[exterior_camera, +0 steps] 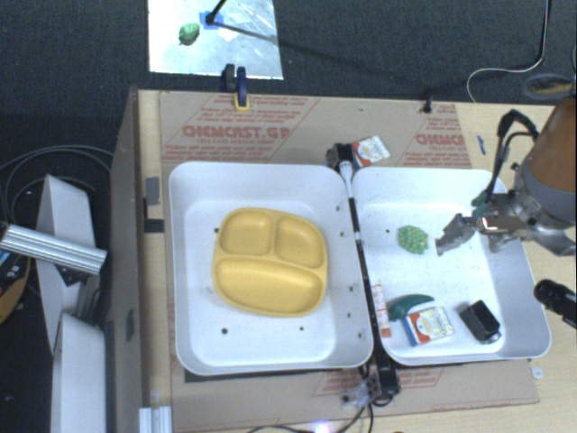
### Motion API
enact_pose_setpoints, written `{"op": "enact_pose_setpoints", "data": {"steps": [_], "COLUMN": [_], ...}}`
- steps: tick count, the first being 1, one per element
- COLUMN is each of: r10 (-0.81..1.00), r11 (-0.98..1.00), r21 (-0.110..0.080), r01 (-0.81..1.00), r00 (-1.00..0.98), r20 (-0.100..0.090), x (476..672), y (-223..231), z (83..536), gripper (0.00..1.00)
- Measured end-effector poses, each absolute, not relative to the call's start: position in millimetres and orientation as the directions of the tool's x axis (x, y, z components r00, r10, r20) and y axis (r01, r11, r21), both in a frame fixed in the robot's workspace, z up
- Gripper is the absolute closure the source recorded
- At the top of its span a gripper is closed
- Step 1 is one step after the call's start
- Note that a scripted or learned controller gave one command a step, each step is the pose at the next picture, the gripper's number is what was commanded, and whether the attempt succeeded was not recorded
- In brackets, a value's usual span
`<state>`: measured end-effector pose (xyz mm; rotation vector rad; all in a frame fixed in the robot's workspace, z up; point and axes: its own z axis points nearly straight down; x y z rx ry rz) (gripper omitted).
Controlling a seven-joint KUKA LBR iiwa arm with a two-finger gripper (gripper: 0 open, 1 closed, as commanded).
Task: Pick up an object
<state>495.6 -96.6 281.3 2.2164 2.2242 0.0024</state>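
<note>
While the grey arm (pixel 545 174) reaches in from the right over the right-hand bin (pixel 514 343), its end effector (pixel 451 238) hangs above the bin's middle, just right of a small green bumpy object (pixel 413 239) and apart from it. Whether its fingers are spread or closed cannot be told at this size and angle, and nothing shows between them. The green object sits on the bin floor in the upper left part of that bin; it is roundish, slightly wider than tall, so it has no clear long axis and no pointing direction. Near the bin's front lie three more things: a dark teal curved piece (pixel 407 304), its long axis running left to right with the narrow end to the right; a small white, blue and red carton (pixel 428 325) just below it, touching or nearly so; and a black block (pixel 480 320) to the right, tilted on a diagonal. The left-hand bin (pixel 194 332) holds a yellow divided tray (pixel 270 261), with two small compartments at the back and one long compartment at the front. Both bins rest side by side on a cardboard-covered surface (pixel 270 129).
</note>
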Motion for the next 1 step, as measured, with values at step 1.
{"op": "enact_pose_setpoints", "data": {"steps": [1], "r10": [1.0], "r11": [0.003], "r21": [-0.002], "r01": [1.0], "r00": [-0.003], "r20": [0.001], "x": [543.0], "y": [-84.0], "z": [191.1], "gripper": [0.0]}}
